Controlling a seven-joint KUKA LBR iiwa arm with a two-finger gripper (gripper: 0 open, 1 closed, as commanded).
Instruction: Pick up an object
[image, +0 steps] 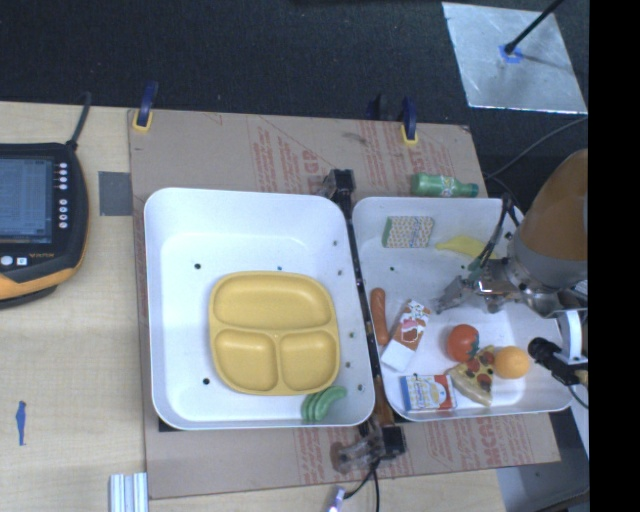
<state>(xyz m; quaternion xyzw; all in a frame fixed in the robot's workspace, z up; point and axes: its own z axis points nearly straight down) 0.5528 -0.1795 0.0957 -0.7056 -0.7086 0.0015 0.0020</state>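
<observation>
2 white bins sit on the table. The gripper hangs with fingers apart over the right bin, holding nothing, just above the tomato, with the milk carton left of the tomato.

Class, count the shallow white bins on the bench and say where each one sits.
2. The left bin holds a yellow tray and a green item. The right bin lies beside it, under the gripper. None seems hidden.
</observation>
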